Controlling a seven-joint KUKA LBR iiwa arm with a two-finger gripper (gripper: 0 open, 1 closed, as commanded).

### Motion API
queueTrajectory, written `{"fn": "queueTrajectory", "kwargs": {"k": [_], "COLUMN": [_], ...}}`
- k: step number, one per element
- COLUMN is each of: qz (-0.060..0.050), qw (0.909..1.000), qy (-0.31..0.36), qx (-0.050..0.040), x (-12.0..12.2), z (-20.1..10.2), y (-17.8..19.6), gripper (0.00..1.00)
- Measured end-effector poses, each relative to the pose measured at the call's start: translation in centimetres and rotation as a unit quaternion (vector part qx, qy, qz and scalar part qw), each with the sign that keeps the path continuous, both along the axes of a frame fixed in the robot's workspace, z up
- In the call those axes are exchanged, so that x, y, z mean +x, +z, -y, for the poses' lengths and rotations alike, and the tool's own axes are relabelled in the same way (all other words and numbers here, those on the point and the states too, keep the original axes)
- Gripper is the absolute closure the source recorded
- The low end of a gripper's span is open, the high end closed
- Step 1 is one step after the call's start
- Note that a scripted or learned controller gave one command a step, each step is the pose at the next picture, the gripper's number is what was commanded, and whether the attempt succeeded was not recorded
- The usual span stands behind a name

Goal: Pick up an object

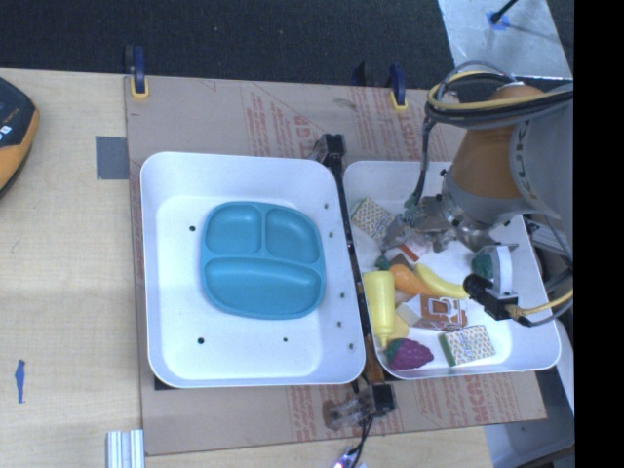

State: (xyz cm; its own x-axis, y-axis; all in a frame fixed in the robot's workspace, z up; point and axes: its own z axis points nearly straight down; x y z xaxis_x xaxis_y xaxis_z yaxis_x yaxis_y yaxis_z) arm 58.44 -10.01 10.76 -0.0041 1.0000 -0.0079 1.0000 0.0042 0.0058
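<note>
The right bin (542, 351) holds several small objects: a yellow bottle (380, 305), a banana (441, 283), an orange piece (405, 279), purple grapes (409, 354), a patterned box (470, 344), an orange-and-white carton (441, 310) and a checked packet (370, 216). My gripper (411, 230) hangs low over the upper middle of this bin, just above the banana and the orange piece and right of the checked packet. The grey arm with its orange band (487, 159) covers the bin's far right part. A dark green item (485, 261) lies under the wrist.
The left bin (175, 344) holds a blue divided plate (261, 259). A black clip (333, 149) sits at the top where the two bins meet. Cables (531, 310) trail along the right bin's right side. An orange-and-black device (14, 130) lies at the far left.
</note>
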Motion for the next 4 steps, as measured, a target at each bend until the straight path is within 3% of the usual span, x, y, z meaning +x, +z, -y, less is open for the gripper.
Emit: {"fn": "queueTrajectory", "kwargs": {"k": [1, 2, 3, 4], "qz": [-0.007, -0.002, -0.008, 0.000], "qw": [1.0000, 1.0000, 1.0000, 1.0000], "qy": [0.000, 0.001, -0.001, 0.001], "qx": [0.0042, 0.0033, 0.0042, 0.0027], "x": [-2.7, 3.6, -2.3, 6.9], "z": [-0.4, 0.0, 0.7, 1.9], "y": [-1.7, -1.5, -1.6, -1.5], "gripper": [0.00, 0.00, 0.00, 0.00]}}
